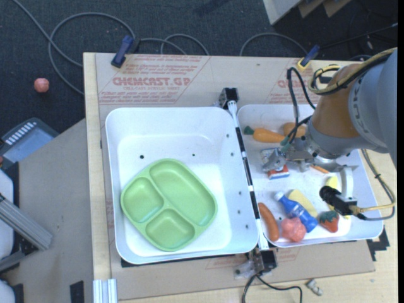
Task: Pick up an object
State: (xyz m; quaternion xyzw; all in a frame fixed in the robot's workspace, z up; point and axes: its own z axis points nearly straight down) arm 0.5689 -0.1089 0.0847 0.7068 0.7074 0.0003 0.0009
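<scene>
The gripper [276, 161] is low in the right bin [265, 115], among the toys, so that it can reach one; a carrot [270, 135] lies just beside it (how it stands, I cannot tell); the green tray [167, 202] sits apart in the left bin [170, 122].

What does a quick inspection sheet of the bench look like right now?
Surface: two white bins, left bin and right bin, side by side on a board.
Job's things: carrot, sausage, blue tube, strawberry, pink lump in right bin.
Clutter: green divided plate in left bin.
End effector: low in right bin.
Cables: black cable along arm.
Surroundings: pink ball on floor.
</scene>
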